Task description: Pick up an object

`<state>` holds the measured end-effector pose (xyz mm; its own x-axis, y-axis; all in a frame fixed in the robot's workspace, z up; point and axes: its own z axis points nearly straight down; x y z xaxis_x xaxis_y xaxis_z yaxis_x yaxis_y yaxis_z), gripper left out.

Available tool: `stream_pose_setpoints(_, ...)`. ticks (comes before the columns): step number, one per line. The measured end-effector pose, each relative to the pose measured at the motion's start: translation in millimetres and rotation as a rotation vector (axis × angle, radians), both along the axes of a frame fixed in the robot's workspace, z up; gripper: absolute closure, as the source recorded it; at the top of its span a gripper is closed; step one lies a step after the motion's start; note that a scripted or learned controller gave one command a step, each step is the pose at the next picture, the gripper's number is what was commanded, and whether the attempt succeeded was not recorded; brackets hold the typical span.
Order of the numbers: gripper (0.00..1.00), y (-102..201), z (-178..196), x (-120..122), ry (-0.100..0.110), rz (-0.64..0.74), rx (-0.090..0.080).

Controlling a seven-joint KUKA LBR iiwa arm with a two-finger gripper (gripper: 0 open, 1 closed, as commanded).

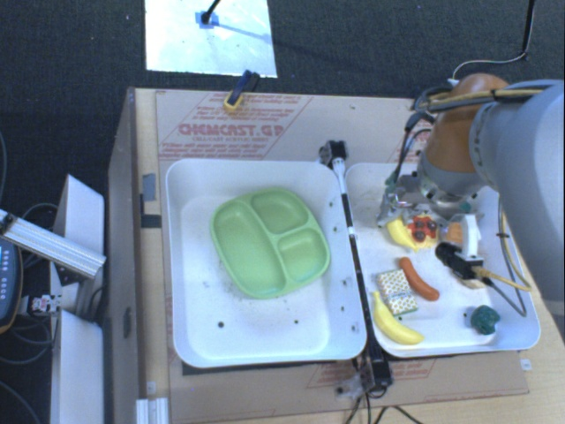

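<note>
camera view hides the gripper (422,222) under the grey and orange arm (494,135), so its grip on anything cannot be told. two white bins sit on a cardboard-topped bench over dark carpet. the left bin (199,325) carries a green divided tray (269,242). the right bin (516,329) holds a yellow banana (394,321), an orange-red sausage (418,278) and a dark green lump (483,319).

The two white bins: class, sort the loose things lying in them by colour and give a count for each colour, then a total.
Yellow: 2 (banana, yellow piece under the gripper)
Green: 2 (divided tray, small dark green item)
Orange-red: 1 (sausage)
Patterned: 1 (checked block)
Total: 6
</note>
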<state>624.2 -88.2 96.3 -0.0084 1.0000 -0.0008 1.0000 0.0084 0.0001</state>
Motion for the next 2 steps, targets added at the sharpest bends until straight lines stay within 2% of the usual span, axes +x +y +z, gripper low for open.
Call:
stream_pose_setpoints(1,1.0,64.6,108.1,-25.5,-0.005,-0.003,0.002)
stream_pose_setpoints(2,1.0,144.0,187.5,-57.0,-0.003,-0.003,0.003)
